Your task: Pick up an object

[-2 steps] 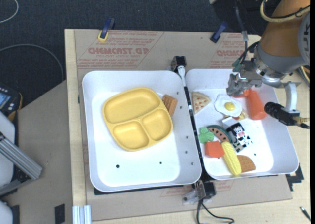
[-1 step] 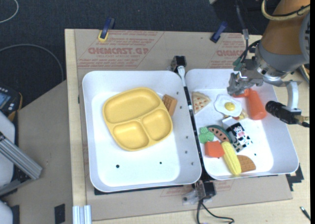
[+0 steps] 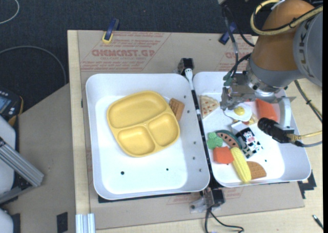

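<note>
My gripper point(image 3: 232, 100) hangs low over the back of the right bin point(image 3: 303, 167). It is just above and to the left of a toy fried egg point(image 3: 244, 113) and to the right of a pizza slice point(image 3: 208, 106). Nothing visible is lifted off the bin floor. An orange-red block point(image 3: 266, 109) lies partly under the wrist. Nearer the front lie a green piece point(image 3: 220, 138), a red piece point(image 3: 223, 155), a black-and-white toy point(image 3: 250, 143), a corn cob point(image 3: 241, 164) and a brown bread slice point(image 3: 258, 170).
The left bin point(image 3: 95, 124) holds a yellow divided plate point(image 3: 142, 123) and a small brown waffle piece point(image 3: 177, 107) at the plate's right edge. The ridge between the two bins runs just left of the pizza slice. Bare white floor shows at the left bin's front.
</note>
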### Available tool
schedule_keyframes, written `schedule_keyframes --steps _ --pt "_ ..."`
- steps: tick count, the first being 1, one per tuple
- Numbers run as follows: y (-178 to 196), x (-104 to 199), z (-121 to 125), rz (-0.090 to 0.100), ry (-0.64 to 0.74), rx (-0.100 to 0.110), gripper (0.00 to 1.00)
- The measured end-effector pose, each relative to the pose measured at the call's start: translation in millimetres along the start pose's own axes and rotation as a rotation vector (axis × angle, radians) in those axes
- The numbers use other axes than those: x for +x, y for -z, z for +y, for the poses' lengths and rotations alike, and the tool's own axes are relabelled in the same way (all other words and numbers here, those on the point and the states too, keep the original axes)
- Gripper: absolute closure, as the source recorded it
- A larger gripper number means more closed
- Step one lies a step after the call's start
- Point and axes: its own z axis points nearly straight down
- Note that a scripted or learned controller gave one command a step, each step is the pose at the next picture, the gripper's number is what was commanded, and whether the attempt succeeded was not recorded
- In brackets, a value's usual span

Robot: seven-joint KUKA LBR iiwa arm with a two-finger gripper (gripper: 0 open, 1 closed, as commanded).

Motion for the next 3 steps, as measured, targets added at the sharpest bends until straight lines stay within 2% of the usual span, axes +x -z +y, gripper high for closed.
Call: schedule_keyframes --steps 1,2,3 --pt "8 51 -34 0.001 0.002 0.000 1.00" --pt "15 108 -56 0.002 0.005 -0.001 1.00" --pt "-1 116 -67 -0.001 -0.002 0.000 1.00"
